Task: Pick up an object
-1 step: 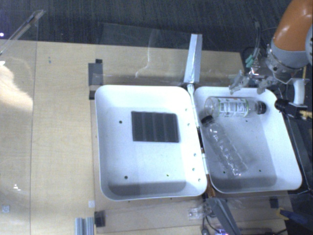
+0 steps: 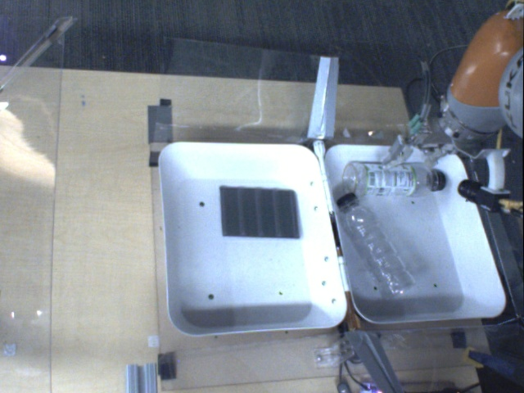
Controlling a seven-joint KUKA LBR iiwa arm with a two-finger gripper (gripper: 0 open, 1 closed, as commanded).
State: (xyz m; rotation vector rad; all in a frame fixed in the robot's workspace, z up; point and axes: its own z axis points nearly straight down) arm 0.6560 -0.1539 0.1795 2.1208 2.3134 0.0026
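Your target sits in the right-hand shallow white bin (image 2: 483, 289): two clear plastic bottles. The upper clear bottle with the pale label band (image 2: 391, 178) lies on its side near the bin's back wall, long axis running left-right across the frame, black cap pointing right. The second clear plastic bottle with a black cap (image 2: 377, 244) lies below it, axis slanting from upper left (cap end, close to the bin's left wall) down to lower right, toward the bin's middle. The two are near each other at the left ends, possibly touching; you can't tell for sure.

The grey arm with the orange band (image 2: 483, 64) comes in from the upper right. The two-finger gripper (image 2: 422, 147) is just above the labelled bottle's right half at the bin's back edge. Whether it is open or closed, you cannot tell; metal and clear plastic blur together there, and nothing is plainly seen in its grip.

So the labelled bottle is the nearer one, lying just below and slightly left of the gripper. A grasp would likely need to close across its short width, not along its length.

The left-hand white bin (image 2: 176, 219) carries a dark ribbed rectangular pad (image 2: 259, 212), well apart from the gripper.
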